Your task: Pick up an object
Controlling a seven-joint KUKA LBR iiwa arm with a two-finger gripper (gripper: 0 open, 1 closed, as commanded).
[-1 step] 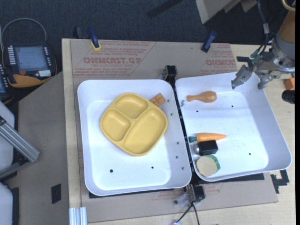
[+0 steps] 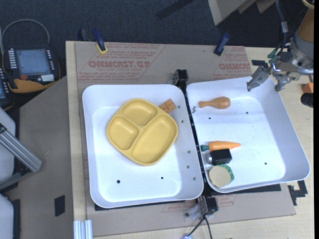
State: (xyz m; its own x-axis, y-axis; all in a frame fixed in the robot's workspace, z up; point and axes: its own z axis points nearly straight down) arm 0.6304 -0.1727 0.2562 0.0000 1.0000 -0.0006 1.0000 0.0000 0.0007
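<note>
In the right bin (image 2: 279,133) lie a tan chicken drumstick (image 2: 215,103) near the far wall, an orange carrot (image 2: 224,145), a black block (image 2: 220,157) just below it, and a round tan-and-green piece (image 2: 220,176) at the near left corner. My gripper (image 2: 267,78) hangs above the bin's far right corner, fingers spread apart with nothing between them. It is well to the right of the drumstick.
The left bin (image 2: 99,173) holds a yellow divided plate (image 2: 142,131) and a small brown block (image 2: 167,105) at the plate's far edge. A black clamp (image 2: 180,76) sits between the bins at the back. Cardboard (image 2: 149,59) lies under both bins.
</note>
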